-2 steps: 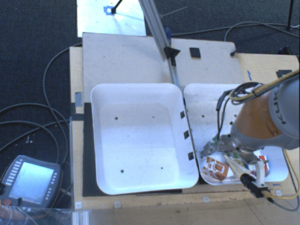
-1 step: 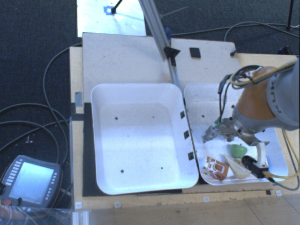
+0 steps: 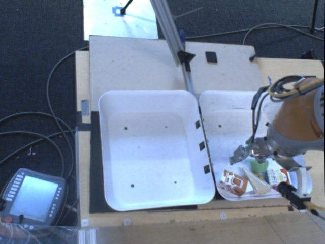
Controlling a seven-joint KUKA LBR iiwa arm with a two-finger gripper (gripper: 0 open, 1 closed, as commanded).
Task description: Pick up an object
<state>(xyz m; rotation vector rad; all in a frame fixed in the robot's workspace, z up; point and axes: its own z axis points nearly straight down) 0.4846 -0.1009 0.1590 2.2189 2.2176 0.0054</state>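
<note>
Gripper (image 3: 256, 154): low over right bin (image 3: 223, 116), finger spacing unreadable, arm (image 3: 299, 121) covering it. Objects crowd the bin's near corner, probably slid there: green piece (image 3: 259, 165) directly below gripper, cream wedge (image 3: 256, 182) and brown packet (image 3: 233, 182) just nearer, colourful carton (image 3: 278, 176) beside, partly hidden.

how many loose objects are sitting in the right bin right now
4 visible, clustered at the right white bin's near end: a brown-and-white packet, a cream wedge-shaped piece, a green object under the arm, and a blue-and-white packet. The arm may hide more.
</note>
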